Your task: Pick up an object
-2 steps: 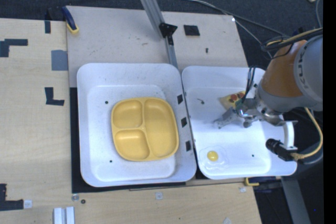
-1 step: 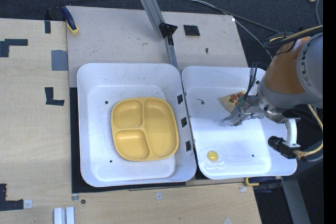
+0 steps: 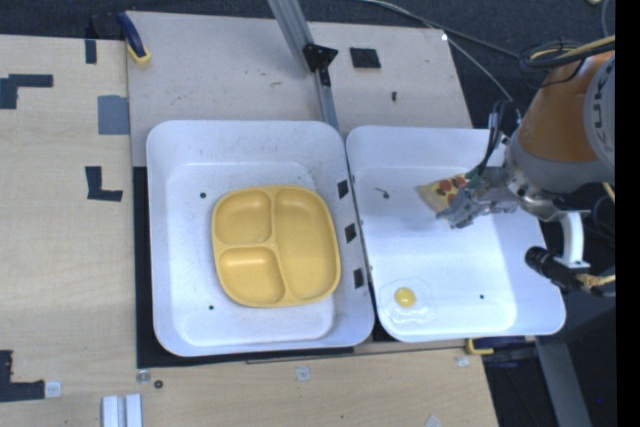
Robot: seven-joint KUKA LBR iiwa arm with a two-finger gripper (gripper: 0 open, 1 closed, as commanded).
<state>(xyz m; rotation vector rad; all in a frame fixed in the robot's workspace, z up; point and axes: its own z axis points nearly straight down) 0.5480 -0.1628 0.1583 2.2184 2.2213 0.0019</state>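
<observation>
Gripper [image 3: 462, 211] hovers over a small multicoloured object [image 3: 443, 190] near the right bin's [image 3: 500, 315] far edge; finger state unclear, and a misaligned closing could miss.

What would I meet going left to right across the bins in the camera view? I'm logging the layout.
Left bin → yellow divided plate → right bin → small yellow ball → small multicolored object → gripper → arm.
</observation>
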